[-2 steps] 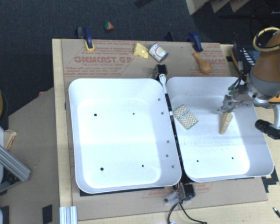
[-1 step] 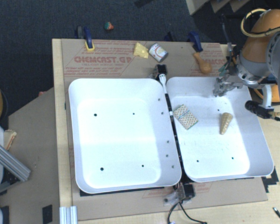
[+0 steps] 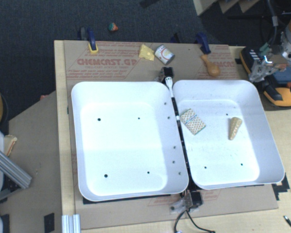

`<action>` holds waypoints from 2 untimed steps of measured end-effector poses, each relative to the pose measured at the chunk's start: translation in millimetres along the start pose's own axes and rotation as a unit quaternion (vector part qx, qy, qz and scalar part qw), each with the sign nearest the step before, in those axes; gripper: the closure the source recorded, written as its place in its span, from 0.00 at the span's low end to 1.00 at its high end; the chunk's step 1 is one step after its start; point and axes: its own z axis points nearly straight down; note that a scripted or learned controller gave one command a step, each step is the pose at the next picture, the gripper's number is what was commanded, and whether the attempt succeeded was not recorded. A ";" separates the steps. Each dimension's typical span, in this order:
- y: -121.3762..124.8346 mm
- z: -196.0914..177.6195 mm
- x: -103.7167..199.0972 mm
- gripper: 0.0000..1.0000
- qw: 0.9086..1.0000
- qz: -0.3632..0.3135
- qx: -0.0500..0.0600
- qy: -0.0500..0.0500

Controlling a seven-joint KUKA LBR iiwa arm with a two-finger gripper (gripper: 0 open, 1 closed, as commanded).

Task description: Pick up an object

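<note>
Two objects lie in the right bin (image 3: 262, 106). One is a small flat block with a dotted pattern (image 3: 193, 121) close to the bin's left wall. The other is a tan cone-shaped piece (image 3: 234, 127) right of the middle. The arm's end with the gripper (image 3: 260, 71) sits outside the bin, past its far right corner, well away from both objects. Nothing is seen held in it.
The left bin (image 3: 82, 130) stands beside the right one. Behind the bins on the bench lie a yellow wedge (image 3: 146, 52), a small white can (image 3: 164, 55) and a brown wooden piece (image 3: 211, 67). Blue clamps (image 3: 92, 40) grip the board's far edge.
</note>
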 end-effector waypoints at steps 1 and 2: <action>-11.0 -89.7 86.2 1.00 1.000 -0.005 0.001 0.003; 0.0 -82.7 137.7 1.00 1.000 -0.004 0.005 0.004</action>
